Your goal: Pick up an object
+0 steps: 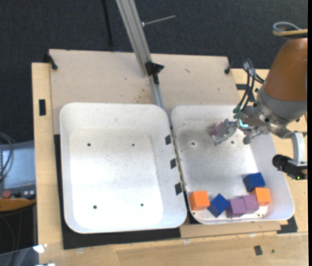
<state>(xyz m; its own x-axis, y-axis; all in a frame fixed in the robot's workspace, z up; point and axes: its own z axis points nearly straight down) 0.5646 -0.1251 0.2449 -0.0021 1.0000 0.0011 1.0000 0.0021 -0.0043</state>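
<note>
We see dark carpet around a tan bench (106,73) that carries two white bins. The left bin (117,165) sits mid-frame; the right bin (222,159) holds blocks along its lower edge: an orange block (199,199), a blue block (219,204), two purple blocks (244,205), another orange block (263,195) and another blue block (254,181). The arm (289,76) reaches in from the right. Its jaws (222,131) hang over the bin's upper part, with something small and pinkish, blurred, at them; we cannot tell whether they are gripping it.
</note>
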